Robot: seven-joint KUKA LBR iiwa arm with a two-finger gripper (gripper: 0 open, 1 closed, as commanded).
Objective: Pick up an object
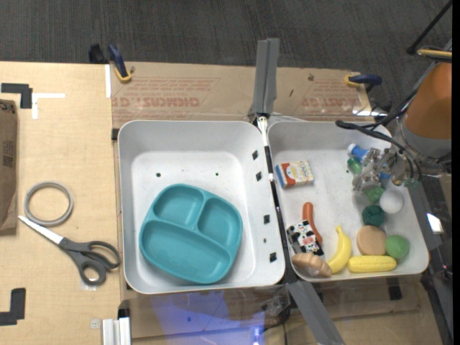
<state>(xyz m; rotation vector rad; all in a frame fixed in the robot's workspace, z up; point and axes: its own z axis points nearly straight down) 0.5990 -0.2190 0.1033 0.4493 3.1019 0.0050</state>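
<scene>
The right bin (327,149) holds several small toys. Among them are a small red and white box (295,173), a red sausage (308,213), a black and white cow figure (304,237), a banana (340,249), a corn cob (371,264), a tan round piece (371,240) and a green round piece (397,246). My gripper (374,175) hangs low over the bin's right side. It is just above a dark green toy (373,215) and next to a white ball (392,203) and a blue piece (357,152).
A teal divided plate (191,232) lies in the left bin (180,139). Scissors (75,249) and a tape roll (48,203) rest on the wooden bench to the left. Blue clamps (118,62) hold cardboard behind the bins.
</scene>
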